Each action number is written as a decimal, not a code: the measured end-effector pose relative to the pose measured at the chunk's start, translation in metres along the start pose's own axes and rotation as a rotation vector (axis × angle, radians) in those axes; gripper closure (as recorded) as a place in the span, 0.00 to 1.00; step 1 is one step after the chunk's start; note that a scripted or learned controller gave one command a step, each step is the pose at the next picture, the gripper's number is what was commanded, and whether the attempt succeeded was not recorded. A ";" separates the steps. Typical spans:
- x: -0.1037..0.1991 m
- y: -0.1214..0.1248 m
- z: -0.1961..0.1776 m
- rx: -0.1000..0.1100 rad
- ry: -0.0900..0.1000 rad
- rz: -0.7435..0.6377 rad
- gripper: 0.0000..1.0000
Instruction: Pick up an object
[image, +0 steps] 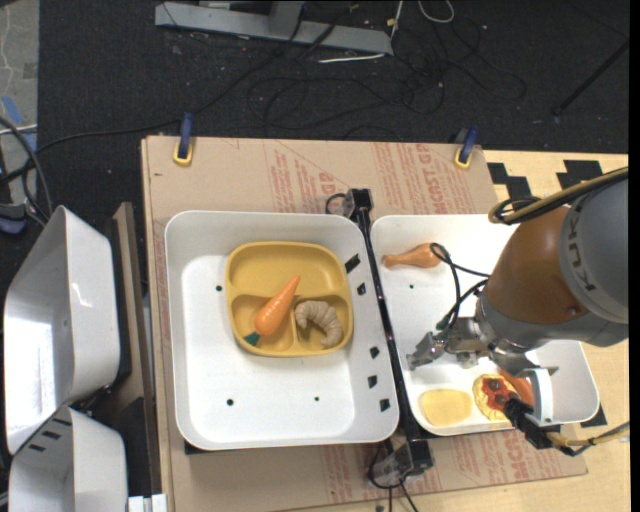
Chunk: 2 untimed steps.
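Note:
My gripper (430, 351) hangs low over the middle of the right bin (580, 372), near its left wall, with the orange-banded wrist behind it. Just below it lies a flat pale yellow disc (446, 405), and beside the disc a red and orange food piece (497, 393), partly hidden by the arm's hardware. A tan drumstick (413, 258) lies at the far end of the same bin. Nothing is visibly held.
The left bin (200, 380) bears a yellow divided plate (240, 270) holding an orange carrot (277, 305) and a pale shrimp (320, 320). A black divider with cables runs between the bins. White containers stand off the bench at the left.

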<state>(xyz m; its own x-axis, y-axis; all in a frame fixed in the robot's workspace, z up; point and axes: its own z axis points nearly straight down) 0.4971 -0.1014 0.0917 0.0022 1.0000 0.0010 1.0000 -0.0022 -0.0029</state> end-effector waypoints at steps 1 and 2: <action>0.000 0.000 -0.010 -0.001 0.000 0.002 1.00; 0.002 -0.002 -0.073 -0.008 -0.002 -0.004 1.00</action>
<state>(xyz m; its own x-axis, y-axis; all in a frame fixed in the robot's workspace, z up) 0.4953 -0.0995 0.1644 -0.0023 1.0000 -0.0008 1.0000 0.0023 0.0049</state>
